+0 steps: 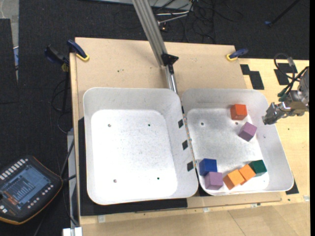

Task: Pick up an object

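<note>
Reaching in from the right edge, gripper (272,116) angled down and to the left. Wrist mostly cut off by the frame.

A single fixed camera looks down from above the bench (147,63) at a slant, far enough back to take in both white bins, the left bin (98,107) and the right bin (275,146), side by side. Its gaze seems tilted toward the far edge, where dark floor and cables show.
</note>
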Available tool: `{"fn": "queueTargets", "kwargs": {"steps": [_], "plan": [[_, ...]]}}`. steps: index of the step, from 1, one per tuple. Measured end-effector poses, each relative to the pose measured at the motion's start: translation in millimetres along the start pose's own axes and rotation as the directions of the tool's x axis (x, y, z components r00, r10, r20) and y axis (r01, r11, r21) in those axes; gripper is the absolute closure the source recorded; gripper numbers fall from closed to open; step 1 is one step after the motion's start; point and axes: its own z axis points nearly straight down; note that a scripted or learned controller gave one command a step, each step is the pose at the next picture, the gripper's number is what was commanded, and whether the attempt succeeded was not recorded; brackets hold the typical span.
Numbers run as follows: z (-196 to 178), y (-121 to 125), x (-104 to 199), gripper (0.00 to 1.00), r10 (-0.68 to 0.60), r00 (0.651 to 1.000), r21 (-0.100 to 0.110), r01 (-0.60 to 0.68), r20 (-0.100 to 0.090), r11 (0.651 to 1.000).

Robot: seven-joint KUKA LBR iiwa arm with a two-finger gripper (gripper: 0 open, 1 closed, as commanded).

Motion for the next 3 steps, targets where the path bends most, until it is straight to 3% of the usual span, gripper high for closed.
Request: {"fn": "queueTargets", "kwargs": {"steps": [2,3], "plan": [[-10,15,110,1.00,-0.005,1.000,0.005,0.005,-0.004,1.000],[3,19,157,1.00,-0.005,1.000,0.007,0.005,-0.005,1.000]]}}
